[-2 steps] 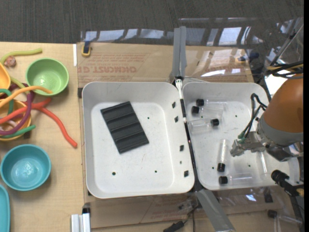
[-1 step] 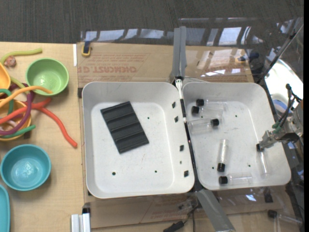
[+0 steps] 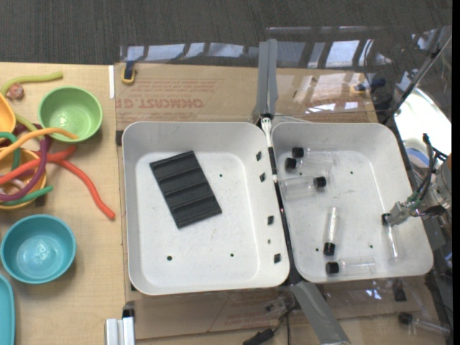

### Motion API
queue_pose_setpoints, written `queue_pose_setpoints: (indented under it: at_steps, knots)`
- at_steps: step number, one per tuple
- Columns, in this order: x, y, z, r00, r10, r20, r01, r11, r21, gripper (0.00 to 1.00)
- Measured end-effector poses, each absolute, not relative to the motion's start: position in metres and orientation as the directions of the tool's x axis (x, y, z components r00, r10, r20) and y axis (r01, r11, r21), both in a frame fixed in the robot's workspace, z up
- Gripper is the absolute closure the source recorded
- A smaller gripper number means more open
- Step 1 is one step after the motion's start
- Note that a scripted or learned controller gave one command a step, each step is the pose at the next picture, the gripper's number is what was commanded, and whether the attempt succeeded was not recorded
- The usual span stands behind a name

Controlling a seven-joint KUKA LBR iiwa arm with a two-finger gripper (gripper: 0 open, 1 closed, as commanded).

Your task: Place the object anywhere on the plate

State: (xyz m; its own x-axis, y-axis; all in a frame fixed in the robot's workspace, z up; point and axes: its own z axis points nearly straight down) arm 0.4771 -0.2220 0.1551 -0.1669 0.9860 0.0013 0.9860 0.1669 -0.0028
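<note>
A black ribbed rectangular plate (image 3: 185, 188) lies flat and slightly turned in the left white bin (image 3: 136, 192), toward its back left. The right white bin (image 3: 374, 139) holds several clear plastic tubes with black caps. Two caps (image 3: 294, 157) sit near the back left. One capped tube (image 3: 316, 182) lies left of centre, another tube (image 3: 331, 228) points toward the front, and one more (image 3: 345, 267) lies along the front wall. A further clear tube (image 3: 392, 241) rests by the right wall. Nothing lies on the plate.
On the wooden bench to the left stand a green bowl (image 3: 70, 113) and a teal bowl (image 3: 37, 249), with coloured rubbery cords (image 3: 65, 165) between them. A small fitting with wires (image 3: 402, 210) sits at the right bin's right rim. Cardboard (image 3: 187, 95) lies under both bins.
</note>
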Motion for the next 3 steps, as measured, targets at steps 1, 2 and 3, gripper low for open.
queue_pose_setpoints:
  at_steps: [1,2,3]
  knots:
    - [0.478,-0.219,0.101,-0.326,0.945,0.004,0.945,0.326,0.0,1.0]
    - [0.481,-0.215,0.094,-0.23,0.973,0.009,0.973,0.23,0.006,1.0]
    - [0.478,-0.22,0.107,-0.116,0.993,0.003,0.993,0.116,0.0,1.0]
